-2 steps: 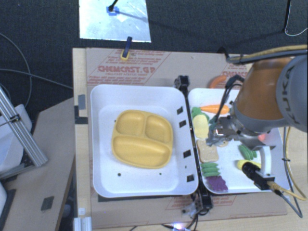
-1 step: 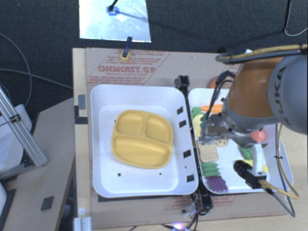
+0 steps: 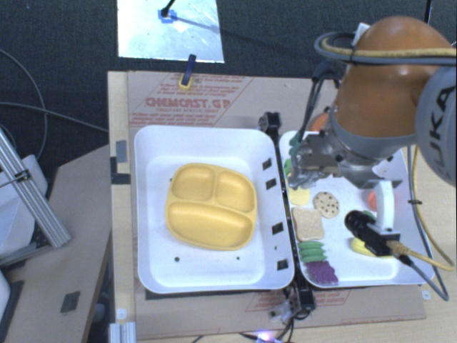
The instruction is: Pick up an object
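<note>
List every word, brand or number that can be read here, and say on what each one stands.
"CHEMCAST GP": red print on the brown board behind the bins.
Smaller red lines above and below it: too blurred to read.
"KA": end of a name on the grey arm at the right edge.

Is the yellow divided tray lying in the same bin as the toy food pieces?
No. The yellow divided tray lies in the left bin, while the toy food pieces lie in the right bin.

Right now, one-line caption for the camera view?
End effector low over right bin of toy foods; yellow tray in left bin.
</note>
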Robot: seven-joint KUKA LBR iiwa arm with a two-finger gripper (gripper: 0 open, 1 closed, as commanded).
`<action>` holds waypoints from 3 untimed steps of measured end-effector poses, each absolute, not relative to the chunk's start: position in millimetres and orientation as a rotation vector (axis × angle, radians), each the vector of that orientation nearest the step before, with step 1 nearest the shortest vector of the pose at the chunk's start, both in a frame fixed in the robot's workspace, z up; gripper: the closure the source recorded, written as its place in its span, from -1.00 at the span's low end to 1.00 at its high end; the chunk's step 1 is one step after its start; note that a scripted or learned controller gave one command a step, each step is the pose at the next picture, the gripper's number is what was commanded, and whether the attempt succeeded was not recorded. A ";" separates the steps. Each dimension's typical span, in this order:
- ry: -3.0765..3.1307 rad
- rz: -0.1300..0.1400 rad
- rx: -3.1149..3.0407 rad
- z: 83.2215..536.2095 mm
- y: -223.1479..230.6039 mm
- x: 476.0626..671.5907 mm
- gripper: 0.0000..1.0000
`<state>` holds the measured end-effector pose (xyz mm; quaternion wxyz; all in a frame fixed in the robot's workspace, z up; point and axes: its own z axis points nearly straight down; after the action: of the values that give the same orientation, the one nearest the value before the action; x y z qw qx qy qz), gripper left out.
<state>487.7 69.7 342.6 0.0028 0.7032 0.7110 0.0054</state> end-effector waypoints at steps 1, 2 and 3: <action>2.226 0.005 2.214 364.8 69.2 487.0 1.00; 2.227 0.005 2.213 382.6 85.3 486.9 1.00; 2.219 0.006 2.220 410.4 64.8 486.9 1.00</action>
<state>486.9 64.8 410.4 0.0014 0.7072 0.7070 0.0018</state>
